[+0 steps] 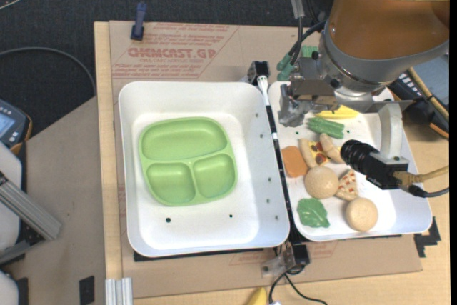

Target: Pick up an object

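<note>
Gripper point(291, 111) low at right bin's point(414, 221) upper left; jaws' state unclear. 2 round buns point(321, 182) lower centre (light, stiff, smooth): grip across the middle.

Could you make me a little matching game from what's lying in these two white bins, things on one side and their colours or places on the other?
Things:
1. divided tray
2. leaf-shaped toy
3. round bun
4. oval orange piece

Descriptions:
A. tan, near the right bin's front edge
B. orange, just right of the divider between the bins
C. light green, alone in the left bin
D. dark green, at the right bin's front left

Pairs: 1-C, 2-D, 3-A, 4-B
</note>
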`<action>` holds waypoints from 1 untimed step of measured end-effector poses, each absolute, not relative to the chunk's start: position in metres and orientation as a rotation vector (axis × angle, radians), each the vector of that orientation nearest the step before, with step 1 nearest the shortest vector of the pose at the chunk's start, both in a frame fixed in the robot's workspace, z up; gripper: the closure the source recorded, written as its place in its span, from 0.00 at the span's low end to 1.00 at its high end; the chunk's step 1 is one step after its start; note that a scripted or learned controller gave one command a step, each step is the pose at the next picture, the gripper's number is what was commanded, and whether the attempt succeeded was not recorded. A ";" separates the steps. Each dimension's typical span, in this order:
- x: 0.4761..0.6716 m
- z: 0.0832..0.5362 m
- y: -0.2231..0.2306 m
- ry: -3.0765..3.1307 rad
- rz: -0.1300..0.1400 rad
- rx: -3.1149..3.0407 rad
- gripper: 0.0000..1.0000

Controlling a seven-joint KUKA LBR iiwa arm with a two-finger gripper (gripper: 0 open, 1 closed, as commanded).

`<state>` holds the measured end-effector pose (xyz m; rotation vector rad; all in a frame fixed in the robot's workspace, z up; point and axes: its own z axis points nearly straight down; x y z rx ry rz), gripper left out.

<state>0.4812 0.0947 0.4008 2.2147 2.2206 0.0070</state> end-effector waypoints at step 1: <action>0.482 0.411 0.095 2.220 0.009 2.213 1.00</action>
